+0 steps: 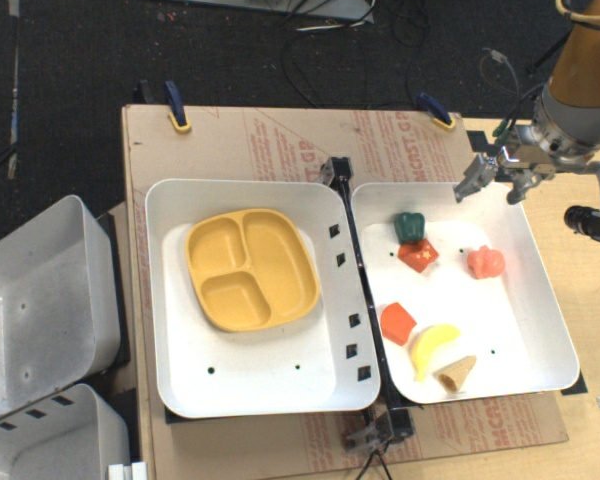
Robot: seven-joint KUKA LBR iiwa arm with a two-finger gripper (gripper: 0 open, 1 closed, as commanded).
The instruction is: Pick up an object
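The pincer (492,182) hangs wide open and holds nothing, above the right bin's (540,298) far edge; descend straight over the pink toy (486,262), well apart from others.

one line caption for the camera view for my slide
Gripper open above the right bin's far rim; toy foods inside it, a yellow divided plate in the left bin.

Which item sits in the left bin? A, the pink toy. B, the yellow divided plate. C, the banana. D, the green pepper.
B: the yellow divided plate lies in the left bin, while the small toys lie in the right bin.
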